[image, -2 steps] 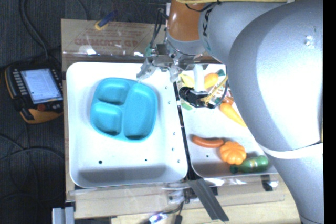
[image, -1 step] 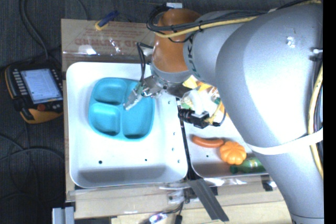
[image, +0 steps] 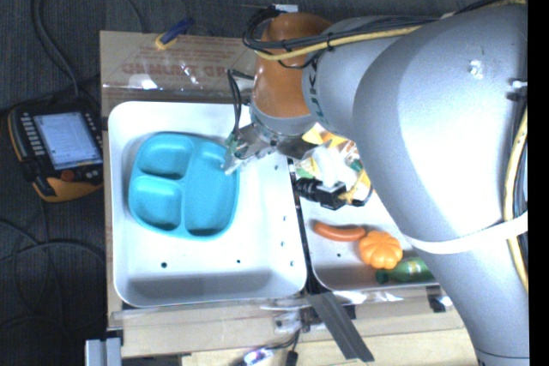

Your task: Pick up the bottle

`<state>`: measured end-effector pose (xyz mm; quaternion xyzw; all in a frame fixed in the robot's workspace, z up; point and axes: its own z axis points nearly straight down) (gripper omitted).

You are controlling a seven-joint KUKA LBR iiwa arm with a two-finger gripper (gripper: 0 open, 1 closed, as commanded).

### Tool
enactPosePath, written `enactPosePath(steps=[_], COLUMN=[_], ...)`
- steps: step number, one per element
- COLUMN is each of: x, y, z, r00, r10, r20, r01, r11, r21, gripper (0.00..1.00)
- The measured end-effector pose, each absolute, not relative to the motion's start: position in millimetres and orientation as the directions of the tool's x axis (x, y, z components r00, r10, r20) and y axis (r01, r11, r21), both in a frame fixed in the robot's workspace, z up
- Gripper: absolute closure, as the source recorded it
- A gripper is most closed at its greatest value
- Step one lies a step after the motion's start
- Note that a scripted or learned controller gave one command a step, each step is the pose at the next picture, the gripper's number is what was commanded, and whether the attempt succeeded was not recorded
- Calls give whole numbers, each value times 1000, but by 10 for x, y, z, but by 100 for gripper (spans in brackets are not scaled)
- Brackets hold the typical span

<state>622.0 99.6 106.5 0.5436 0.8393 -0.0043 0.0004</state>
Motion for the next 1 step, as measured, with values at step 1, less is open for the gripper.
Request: enactPosePath(steps=[1], x=[6231], y=[1025], z=[1092], r00=[-412], r10=[911], r20=[-5], r01=[911], r11=[412], r21=[-2], gripper=[0])
